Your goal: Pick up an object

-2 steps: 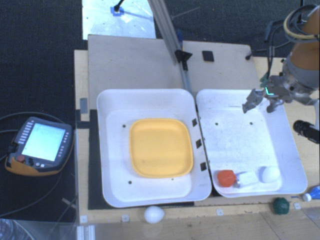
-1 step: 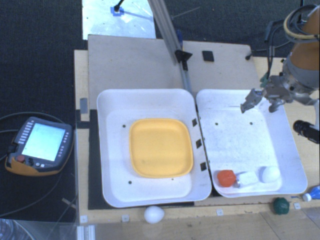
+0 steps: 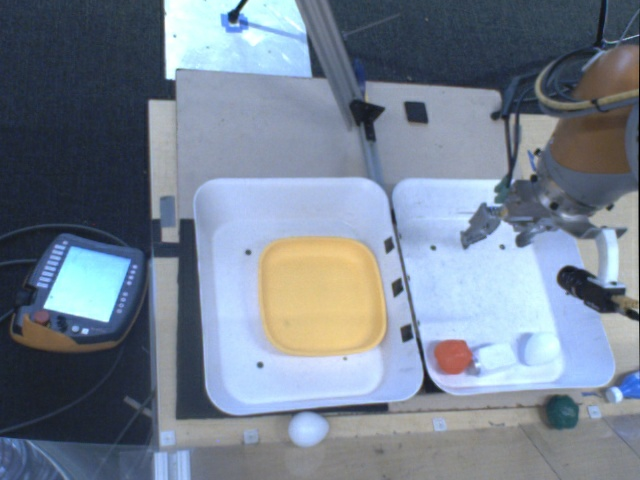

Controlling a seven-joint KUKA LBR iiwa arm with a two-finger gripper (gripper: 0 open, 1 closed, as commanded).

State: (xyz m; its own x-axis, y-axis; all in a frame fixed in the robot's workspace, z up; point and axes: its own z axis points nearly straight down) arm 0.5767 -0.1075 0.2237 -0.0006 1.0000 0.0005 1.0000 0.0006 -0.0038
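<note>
In the right bin (image 3: 470,288), along its near wall, lie a red round object (image 3: 452,356), a small white block (image 3: 494,357) and a white ball (image 3: 541,348). The left bin (image 3: 225,268) holds a square yellow plate (image 3: 323,294). My gripper (image 3: 502,231) hangs over the far part of the right bin, well away from the three small objects. It is open, its two fingers spread, and nothing sits between them.
A white egg-shaped object (image 3: 308,429) and a green ball (image 3: 562,411) lie on the bench in front of the bins. A teach pendant (image 3: 75,290) rests on the floor at the left. A metal rod (image 3: 340,58) slants down toward the bins' far edge.
</note>
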